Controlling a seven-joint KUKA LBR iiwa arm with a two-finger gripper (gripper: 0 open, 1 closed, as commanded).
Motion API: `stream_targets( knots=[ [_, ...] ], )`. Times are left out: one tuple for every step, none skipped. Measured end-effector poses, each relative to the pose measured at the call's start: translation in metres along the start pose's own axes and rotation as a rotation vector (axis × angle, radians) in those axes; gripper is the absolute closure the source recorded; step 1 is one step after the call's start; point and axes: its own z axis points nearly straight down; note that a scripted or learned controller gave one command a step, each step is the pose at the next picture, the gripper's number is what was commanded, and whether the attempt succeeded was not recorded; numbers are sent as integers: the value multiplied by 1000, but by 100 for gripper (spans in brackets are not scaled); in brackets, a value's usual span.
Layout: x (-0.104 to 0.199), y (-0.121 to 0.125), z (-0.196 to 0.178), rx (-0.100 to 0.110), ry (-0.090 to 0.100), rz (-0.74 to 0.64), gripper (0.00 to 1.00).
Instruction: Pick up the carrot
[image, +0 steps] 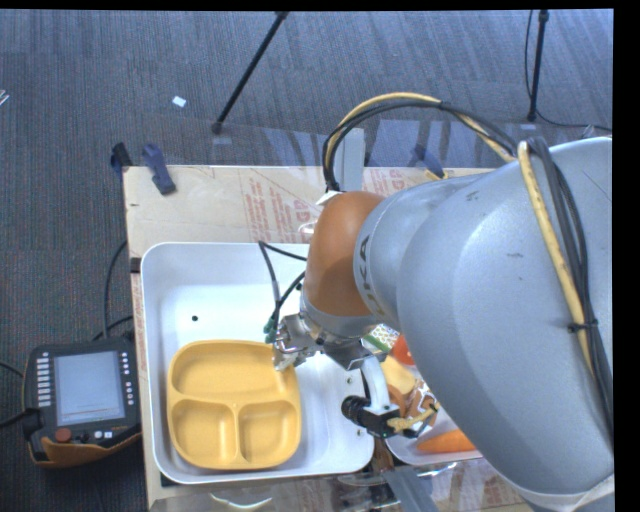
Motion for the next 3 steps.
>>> stream_targets(
  knots=[
    [11, -54, 7, -47, -19, -27, 100],
    [12, -53, -41, -10, -14, 61, 100],
    [4, -55, -17, -6, -11, 376, 100]
  ],
)
